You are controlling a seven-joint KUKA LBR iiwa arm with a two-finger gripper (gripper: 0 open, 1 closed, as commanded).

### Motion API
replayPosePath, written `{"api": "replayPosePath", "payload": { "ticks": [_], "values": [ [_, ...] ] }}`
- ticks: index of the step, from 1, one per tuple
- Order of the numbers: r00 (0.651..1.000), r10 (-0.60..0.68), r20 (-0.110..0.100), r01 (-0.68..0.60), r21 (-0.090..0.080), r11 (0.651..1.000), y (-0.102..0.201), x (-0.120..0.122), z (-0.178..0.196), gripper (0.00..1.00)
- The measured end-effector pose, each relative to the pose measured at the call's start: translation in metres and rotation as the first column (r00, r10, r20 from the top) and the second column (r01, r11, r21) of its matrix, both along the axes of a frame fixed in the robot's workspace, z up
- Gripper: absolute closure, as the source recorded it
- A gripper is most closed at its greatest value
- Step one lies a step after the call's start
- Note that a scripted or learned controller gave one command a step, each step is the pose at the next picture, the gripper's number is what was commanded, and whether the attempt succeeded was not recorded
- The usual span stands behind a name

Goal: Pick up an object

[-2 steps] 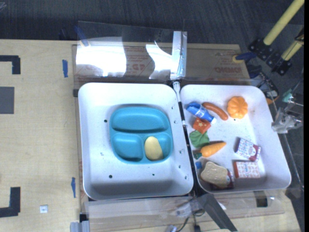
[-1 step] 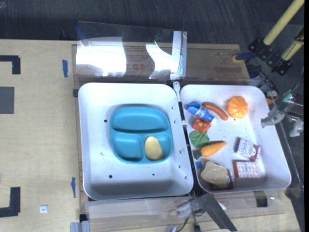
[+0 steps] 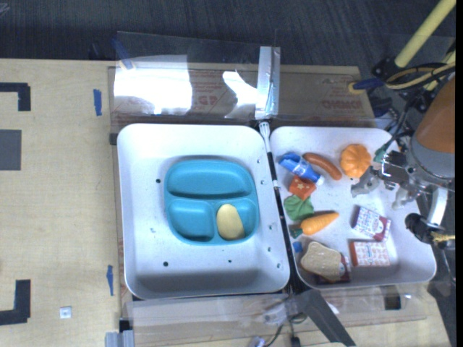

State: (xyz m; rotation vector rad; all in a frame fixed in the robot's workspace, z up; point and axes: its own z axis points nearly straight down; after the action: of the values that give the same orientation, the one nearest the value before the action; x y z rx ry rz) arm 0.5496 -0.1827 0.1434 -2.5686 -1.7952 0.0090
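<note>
The right bin [image 3: 405, 270] holds several toy foods. An orange [image 3: 355, 160], a sausage [image 3: 323, 165] and a blue can [image 3: 299, 167] lie along its far side. Below them are a red piece [image 3: 302, 188], a green piece [image 3: 297, 207] and a carrot [image 3: 318, 223]. A bread slice [image 3: 323, 260] lies at the near edge, with two red-and-white cartons [image 3: 371, 223] [image 3: 369, 253] to its right. My gripper [image 3: 382, 176] hangs over the bin's right part, just right of the orange and above the cartons.
The left bin [image 3: 137, 194] carries a blue divided tray [image 3: 210, 183] with a yellow potato-like piece [image 3: 229, 221] in its lower right compartment. A clear plastic sheet and a metal bracket [image 3: 267, 78] stand behind the bins. Cables and a yellow pole are at the top right.
</note>
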Motion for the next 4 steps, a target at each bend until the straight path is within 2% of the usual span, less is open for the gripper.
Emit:
{"api": "replayPosePath", "payload": {
  "ticks": [1, 2, 3, 4],
  "values": [
    [0.996, -0.094, 0.007, 0.094, -0.003, 0.996, 0.0, 0.085, -0.023, 0.0],
    [1.0, -0.002, 0.01, 0.002, -0.004, 1.0, 0.014, 0.102, -0.057, 0.0],
    [1.0, 0.0, 0.014, 0.001, -0.005, 1.0, 0.015, 0.104, -0.045, 1.0],
    [0.975, 0.221, 0.009, -0.221, -0.002, 0.975, 0.032, 0.052, -0.01, 1.0]
  ]
}}
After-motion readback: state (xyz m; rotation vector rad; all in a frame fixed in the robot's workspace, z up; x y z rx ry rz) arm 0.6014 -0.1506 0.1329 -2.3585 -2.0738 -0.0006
